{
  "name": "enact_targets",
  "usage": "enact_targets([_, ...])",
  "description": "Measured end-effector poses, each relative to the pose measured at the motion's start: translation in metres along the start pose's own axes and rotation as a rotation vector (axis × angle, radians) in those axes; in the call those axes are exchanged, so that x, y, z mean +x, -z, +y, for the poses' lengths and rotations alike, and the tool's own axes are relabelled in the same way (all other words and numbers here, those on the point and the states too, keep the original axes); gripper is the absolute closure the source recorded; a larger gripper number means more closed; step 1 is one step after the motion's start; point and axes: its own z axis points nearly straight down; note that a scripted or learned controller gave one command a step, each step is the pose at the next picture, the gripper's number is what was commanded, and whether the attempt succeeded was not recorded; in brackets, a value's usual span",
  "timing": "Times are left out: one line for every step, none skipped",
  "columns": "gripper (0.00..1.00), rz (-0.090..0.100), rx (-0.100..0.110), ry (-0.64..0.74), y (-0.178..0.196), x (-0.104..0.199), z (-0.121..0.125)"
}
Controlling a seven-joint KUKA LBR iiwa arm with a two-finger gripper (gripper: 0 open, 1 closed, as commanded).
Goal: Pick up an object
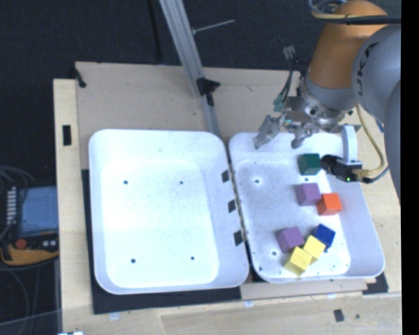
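Gripper (283, 135) spread wide, holding nothing, green block (309, 163) just beside it, nearer the camera

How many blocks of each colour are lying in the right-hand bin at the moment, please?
Green block: 1
Purple blocks: 2
Orange block: 1
Blue block: 1
Yellow blocks: 2
Total: 7, all in the right bin.

Grey arm (387, 54) with orange band, metallic two-fingered claw (284, 136) (thin green and yellow cables alongside)
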Motion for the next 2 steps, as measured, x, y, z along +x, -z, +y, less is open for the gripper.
enact_targets([0.0,0.0,0.0,0.0,0.0,0.0,0.0])
enact_targets([0.0,-0.002,0.004,-0.003,-0.05,-0.009,0.006])
